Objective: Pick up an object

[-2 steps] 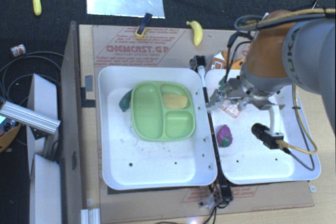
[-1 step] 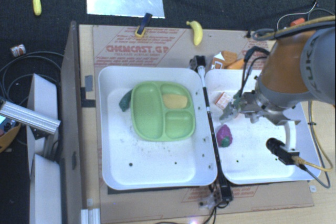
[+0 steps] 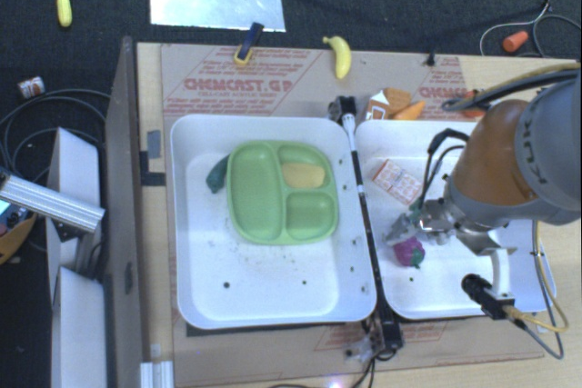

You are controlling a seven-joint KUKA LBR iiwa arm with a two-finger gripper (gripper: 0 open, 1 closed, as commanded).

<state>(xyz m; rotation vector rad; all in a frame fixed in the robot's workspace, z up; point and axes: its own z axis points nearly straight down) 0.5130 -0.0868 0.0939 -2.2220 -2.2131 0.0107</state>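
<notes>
A small purple and green object (image 3: 410, 252) lies on the floor of the right bin (image 3: 427, 303). My gripper (image 3: 406, 229) hangs just above it, at the end of the grey arm with the orange band (image 3: 496, 161). A white card with red print (image 3: 396, 180) lies in the same bin, up and left of the gripper. The left bin (image 3: 205, 286) carries a green divided plate (image 3: 278, 193) with a yellow piece (image 3: 303, 174) in its upper right compartment. A dark green item (image 3: 217, 173) rests beside the plate's left edge.
A black rod (image 3: 356, 177) lies along the divide between the bins. Orange pieces (image 3: 398, 104) sit at the right bin's far edge. A yellow banana (image 3: 340, 55) and a blue and yellow tool (image 3: 246, 44) lie on the board behind the bins. Cables run at the right.
</notes>
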